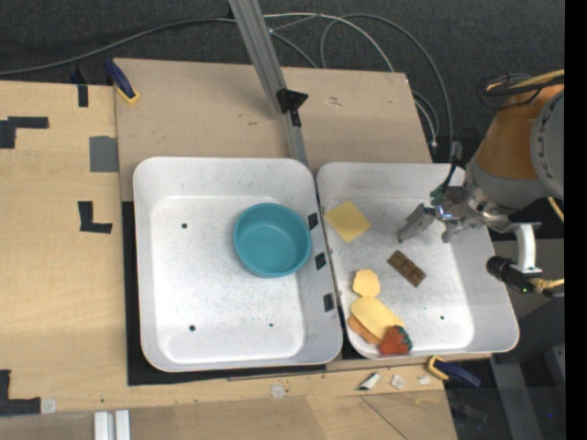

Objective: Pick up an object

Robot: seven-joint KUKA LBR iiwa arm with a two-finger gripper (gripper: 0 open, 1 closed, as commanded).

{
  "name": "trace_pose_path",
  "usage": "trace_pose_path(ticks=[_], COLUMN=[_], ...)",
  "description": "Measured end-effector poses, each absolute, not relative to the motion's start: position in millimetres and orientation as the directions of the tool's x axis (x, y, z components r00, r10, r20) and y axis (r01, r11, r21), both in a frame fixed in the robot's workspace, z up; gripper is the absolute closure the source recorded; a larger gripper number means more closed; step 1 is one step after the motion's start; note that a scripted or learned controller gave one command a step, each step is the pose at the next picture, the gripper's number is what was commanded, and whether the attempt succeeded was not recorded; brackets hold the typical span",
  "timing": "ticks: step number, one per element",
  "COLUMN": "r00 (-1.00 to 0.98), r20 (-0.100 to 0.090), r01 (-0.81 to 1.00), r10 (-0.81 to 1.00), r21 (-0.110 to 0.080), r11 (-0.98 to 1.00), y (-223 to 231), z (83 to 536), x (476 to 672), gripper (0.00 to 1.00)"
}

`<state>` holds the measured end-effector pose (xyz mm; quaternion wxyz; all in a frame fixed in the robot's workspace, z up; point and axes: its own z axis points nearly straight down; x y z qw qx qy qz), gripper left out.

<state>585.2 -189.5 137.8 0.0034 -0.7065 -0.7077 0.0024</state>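
Observation:
My gripper [431, 227] hangs over the upper right part of the right bin [477, 328], its two dark fingers spread open with nothing between them. A small brown chocolate bar [406, 268] lies just below and left of the fingertips. A yellow cheese slice [348, 220] rests near the bin's upper left. A round yellow piece [366, 283] sits mid-left. Along the bin's front edge lie a yellow and orange hot dog [371, 319] and a red strawberry [396, 340].
The left bin [174, 310] holds a blue bowl [271, 238] near its right side. A grey pole [266, 53] slants in from the top to the bins' shared edge. Cables loop behind the right bin. The arm's body [518, 149] stands to the right.

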Motion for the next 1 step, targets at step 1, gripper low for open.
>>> trace_pose_path(ticks=[1], r00=[-0.002], r20=[-0.002], r01=[1.000], r10=[1.000], r21=[0.001], r11=[0.002], y=[-189.1], z=[88.4], x=[585.9], gripper=[0.00])
